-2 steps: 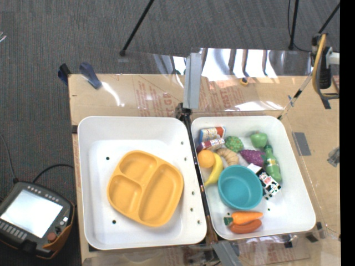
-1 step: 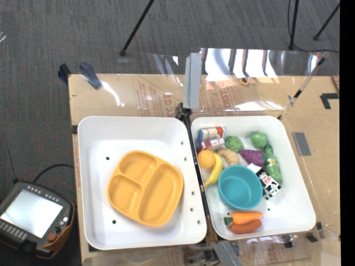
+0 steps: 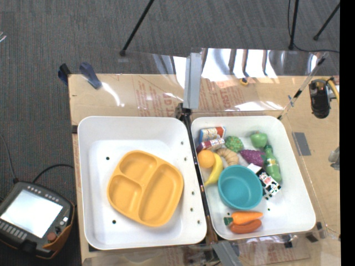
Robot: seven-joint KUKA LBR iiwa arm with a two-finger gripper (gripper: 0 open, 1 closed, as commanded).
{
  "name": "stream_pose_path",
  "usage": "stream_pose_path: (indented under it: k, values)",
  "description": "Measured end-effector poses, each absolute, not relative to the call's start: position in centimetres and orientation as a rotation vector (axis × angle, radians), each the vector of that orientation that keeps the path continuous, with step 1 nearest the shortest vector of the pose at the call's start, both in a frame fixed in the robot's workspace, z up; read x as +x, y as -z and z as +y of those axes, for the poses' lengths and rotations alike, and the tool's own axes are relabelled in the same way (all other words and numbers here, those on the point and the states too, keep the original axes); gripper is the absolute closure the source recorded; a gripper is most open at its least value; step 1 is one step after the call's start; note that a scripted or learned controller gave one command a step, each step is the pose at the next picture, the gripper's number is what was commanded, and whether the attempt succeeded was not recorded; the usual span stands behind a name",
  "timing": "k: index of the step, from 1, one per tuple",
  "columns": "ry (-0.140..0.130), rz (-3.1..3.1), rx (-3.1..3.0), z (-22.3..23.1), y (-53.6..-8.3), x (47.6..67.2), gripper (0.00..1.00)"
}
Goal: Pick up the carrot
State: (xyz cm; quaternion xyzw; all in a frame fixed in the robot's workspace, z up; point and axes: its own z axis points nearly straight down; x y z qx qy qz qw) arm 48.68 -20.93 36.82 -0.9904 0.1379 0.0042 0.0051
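The carrot, orange with a small green top at its left end, lies near the front wall of the right bin. Just in front of it lies a reddish-orange sausage-like toy, touching it. A teal bowl stands right behind the carrot.
The right bin also holds a banana, an orange, small cans, green and purple toy vegetables, a green bottle and a black-and-white cube. The left bin holds a yellow divided plate.
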Motion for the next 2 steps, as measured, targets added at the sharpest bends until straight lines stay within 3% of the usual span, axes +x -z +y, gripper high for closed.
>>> stream_pose_path:
  k: [1,2]
  values:
    - [0.005,0.304,-3.121,-20.9,-46.1,48.5,1.00]
    - [-0.017,0.308,-3.111,-20.6,-26.1,49.2,1.00]
